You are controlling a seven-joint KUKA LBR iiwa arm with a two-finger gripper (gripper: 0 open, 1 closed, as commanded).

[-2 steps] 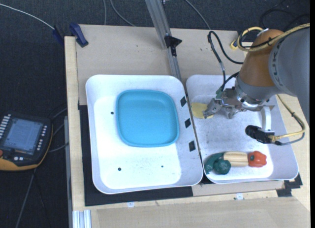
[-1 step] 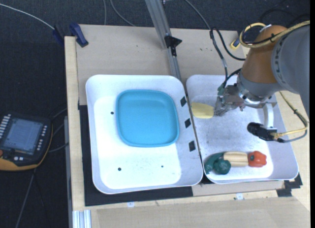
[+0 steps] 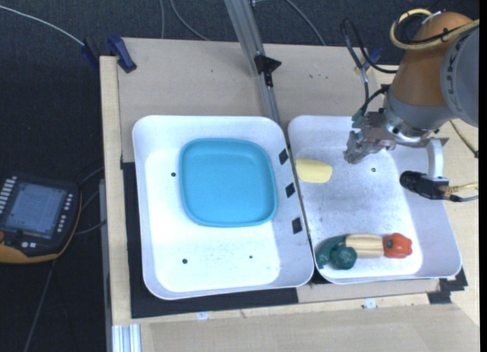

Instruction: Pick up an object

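White bins sit side by side on a wooden bench [image 3: 205, 69]; landmark for everything below is the right bin [image 3: 434, 214]; left bin [image 3: 156, 191] touches its left wall, a blue plate [image 3: 228, 182] lies flat in the upper middle of that left bin; inside the right bin, a yellow block [image 3: 313, 170] rests close to its left wall, upper half, apart from everything else; along the right bin's near edge a row of toys: green lump [image 3: 336, 255] at the left, beige stick [image 3: 364, 245] in the middle touching the green lump, red piece [image 3: 397, 245] at the right end against the stick; grey-and-orange arm [image 3: 430, 61] comes over the right bin's far right corner; gripper [image 3: 358, 153] hangs over the right bin's upper part, to the right of the yellow block and apart from it, well away from the toy row; tip too small and dark, cannot tell whether it is open or closed, nothing visibly gripped; metal pole [image 3: 243, 20] slants up from the gap between the bins; black cables on dark floor beyond the right bin's far side; control pendant [image 3: 34, 217] on the floor far left of both bins.
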